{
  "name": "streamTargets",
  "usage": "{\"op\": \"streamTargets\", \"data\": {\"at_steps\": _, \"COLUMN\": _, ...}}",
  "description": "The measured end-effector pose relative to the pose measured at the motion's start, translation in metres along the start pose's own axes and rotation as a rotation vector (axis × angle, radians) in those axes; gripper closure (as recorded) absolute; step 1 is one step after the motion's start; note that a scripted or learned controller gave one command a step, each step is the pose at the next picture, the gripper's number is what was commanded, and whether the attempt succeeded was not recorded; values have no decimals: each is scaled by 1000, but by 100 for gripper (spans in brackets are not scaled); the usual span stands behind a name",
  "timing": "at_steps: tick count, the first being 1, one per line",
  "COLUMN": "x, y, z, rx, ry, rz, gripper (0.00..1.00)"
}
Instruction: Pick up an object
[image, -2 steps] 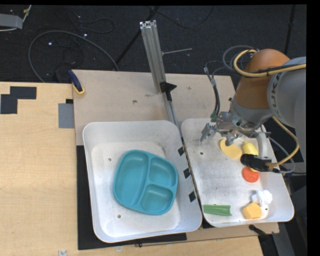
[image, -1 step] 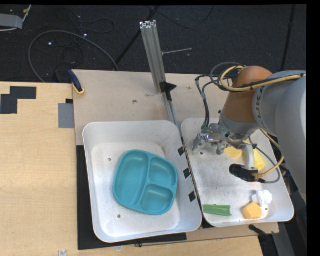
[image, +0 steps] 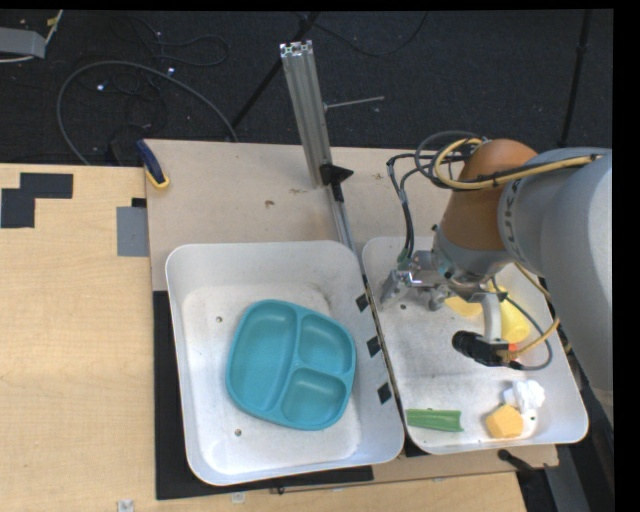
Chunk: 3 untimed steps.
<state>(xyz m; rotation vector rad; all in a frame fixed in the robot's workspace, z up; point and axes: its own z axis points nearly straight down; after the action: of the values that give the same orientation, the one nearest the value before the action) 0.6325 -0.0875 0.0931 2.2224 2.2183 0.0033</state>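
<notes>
The gripper (image: 425, 290), its grasp impossible to tell, hangs at twelve o'clock over a probably soft, light yellow toy (image: 512, 322), best pinched mid-body.

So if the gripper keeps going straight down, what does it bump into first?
Probably the bare white floor of the right bin, since the gripper points down over its upper part. Depth is hard to judge; the yellow object sits just beside it.

One fixed camera looked down at a slant from above the bench (image: 250, 190); both white bins (image: 190, 300) lay in view; the arm (image: 560, 210) entered from the right.
</notes>
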Motion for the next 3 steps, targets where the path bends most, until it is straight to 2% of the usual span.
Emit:
{"op": "streamTargets", "data": {"at_steps": 1, "x": 1, "y": 1, "z": -10, "rx": -4, "ry": 3, "rz": 3, "gripper": 100}}
{"op": "streamTargets", "data": {"at_steps": 2, "x": 5, "y": 3, "z": -54, "rx": 2, "ry": 0, "rz": -3, "gripper": 100}}
{"op": "streamTargets", "data": {"at_steps": 3, "x": -5, "y": 2, "z": -104, "rx": 1, "ry": -1, "rz": -1, "gripper": 100}}
